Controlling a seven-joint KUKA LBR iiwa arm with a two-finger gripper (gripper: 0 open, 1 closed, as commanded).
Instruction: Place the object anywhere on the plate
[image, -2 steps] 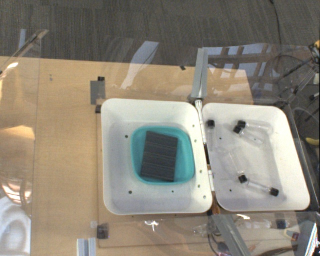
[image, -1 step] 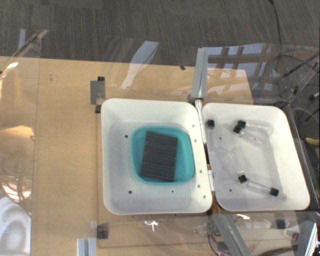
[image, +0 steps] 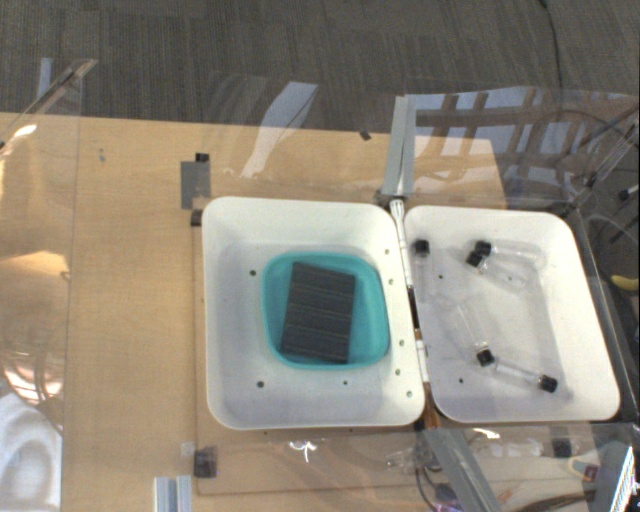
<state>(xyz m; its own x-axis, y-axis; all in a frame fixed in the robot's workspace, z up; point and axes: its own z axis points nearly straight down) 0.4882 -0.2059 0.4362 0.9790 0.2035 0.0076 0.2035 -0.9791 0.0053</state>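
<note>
Light wooden bench (image: 110, 300), clear panels standing over it with pale reflections; dark ribbed carpet (image: 250, 50) beyond the far edge. Two shallow white bins side by side, touching along their inner rims. Left bin (image: 235, 300): teal square plate (image: 372, 310) with rounded corners, roughly centred. Dark grey ribbed block (image: 319, 312), rectangular and flat, lying on the plate, well inside its rim, teal showing on all four sides. Long axis of the block running near-to-far in the camera view, far end tipped slightly toward the right; ribs crossing the short way. Right bin (image: 560, 300): clear tubes with black caps, hard to make out against the white. One capped tube (image: 480, 254) near the far side, a loose black cap (image: 420, 246) just by the inner rim, another tube (image: 515, 370) toward the near right corner with a black piece at each end. All of these well apart from the plate, separated by the bin walls. Grey metal bracket (image: 400, 150) rising at the far end of the seam between bins. Small dark clamps (image: 201, 160) on the bench off the left bin's corners. Tangle of cables (image: 610, 150) at far right. Claw state: cannot tell.
</note>
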